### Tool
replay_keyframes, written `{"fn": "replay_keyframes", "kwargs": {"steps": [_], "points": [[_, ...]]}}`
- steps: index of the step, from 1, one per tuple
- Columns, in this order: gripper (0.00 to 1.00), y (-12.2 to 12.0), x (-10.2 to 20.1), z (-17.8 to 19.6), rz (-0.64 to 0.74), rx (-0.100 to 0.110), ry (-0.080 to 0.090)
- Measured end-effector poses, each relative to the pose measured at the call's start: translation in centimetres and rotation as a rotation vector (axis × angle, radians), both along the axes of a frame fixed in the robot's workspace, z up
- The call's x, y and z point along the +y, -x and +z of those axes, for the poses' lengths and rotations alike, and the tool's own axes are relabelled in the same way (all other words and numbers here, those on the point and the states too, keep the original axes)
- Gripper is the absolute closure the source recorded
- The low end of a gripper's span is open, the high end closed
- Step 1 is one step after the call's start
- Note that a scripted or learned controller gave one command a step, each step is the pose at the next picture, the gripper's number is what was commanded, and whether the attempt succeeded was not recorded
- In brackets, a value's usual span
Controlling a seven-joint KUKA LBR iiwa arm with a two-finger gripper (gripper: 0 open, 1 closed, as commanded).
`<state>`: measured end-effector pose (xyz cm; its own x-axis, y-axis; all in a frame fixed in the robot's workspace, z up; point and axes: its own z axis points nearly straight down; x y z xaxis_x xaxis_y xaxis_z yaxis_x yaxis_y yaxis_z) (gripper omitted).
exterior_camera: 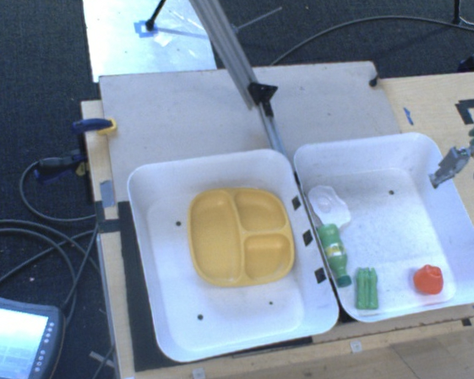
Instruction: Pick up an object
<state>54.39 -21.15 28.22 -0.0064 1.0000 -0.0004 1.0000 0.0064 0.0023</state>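
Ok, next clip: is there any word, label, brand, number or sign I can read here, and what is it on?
None can be read.
Green bottle in the right bin: a pale band around it, too blurred to show any print.
Handheld screen at the lower left: lit, but too small to read.
Black marks on the bench at the far right: shapes, not letters I can make out.
Yellow tray, orange piece: plain.

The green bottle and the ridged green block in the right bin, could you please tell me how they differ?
The green bottle is longer than the ridged green block. The bottle bears a yellowish label and a narrower end; the block is plain green with lengthwise grooves. The bottle lies against the right bin's left wall; the block lies further in, near the front wall. Both are green and lie flat, roughly lengthwise.
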Motion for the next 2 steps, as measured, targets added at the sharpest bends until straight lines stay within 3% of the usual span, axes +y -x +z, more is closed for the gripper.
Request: {"fn": "replay_keyframes", "kwargs": {"steps": [1,2], "points": [[0.00,0.0,0.0,0.0,0.000,0.000,0.000],[0.00,-0.5,-0.3,-4.3,-0.006,0.005,0.000]]}}
